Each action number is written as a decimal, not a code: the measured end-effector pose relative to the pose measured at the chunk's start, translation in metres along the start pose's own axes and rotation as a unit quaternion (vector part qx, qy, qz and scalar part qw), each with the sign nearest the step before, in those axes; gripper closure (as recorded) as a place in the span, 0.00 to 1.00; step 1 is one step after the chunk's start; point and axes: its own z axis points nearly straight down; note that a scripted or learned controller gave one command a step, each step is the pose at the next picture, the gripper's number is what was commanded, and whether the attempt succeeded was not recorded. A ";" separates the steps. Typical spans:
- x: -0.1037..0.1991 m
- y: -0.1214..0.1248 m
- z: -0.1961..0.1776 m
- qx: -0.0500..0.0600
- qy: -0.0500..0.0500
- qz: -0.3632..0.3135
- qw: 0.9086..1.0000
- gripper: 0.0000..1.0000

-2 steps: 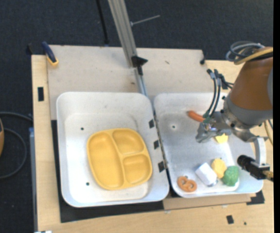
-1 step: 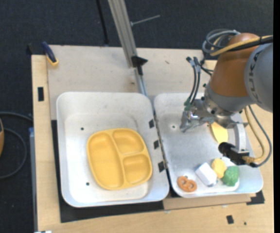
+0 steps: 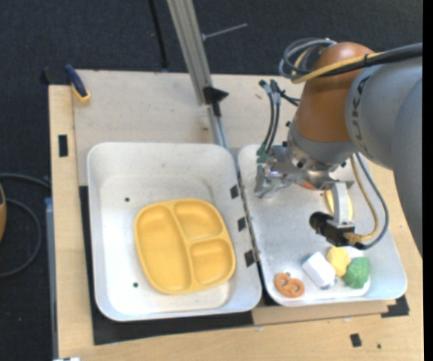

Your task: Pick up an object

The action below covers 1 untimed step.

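My gripper (image 3: 264, 186) hangs over the back left part of the right bin (image 3: 292, 224), close to the wall between the two bins, with nothing seen in it. Near that bin's front edge lie an orange pretzel-shaped piece (image 3: 289, 284), a white block (image 3: 319, 269), a yellow piece (image 3: 339, 259) and a green piece (image 3: 358, 272), bunched together. They sit well to the front and right of the gripper.
A yellow divided plate (image 3: 184, 244) lies in the left bin (image 3: 111, 201). A slanted aluminium post (image 3: 194, 51) rises behind the bins. The grey arm with its orange band (image 3: 329, 104) covers the back of the right bin.
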 end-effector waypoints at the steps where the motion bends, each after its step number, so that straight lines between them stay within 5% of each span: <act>1: 0.040 0.022 0.003 0.000 0.000 0.000 1.000 1.00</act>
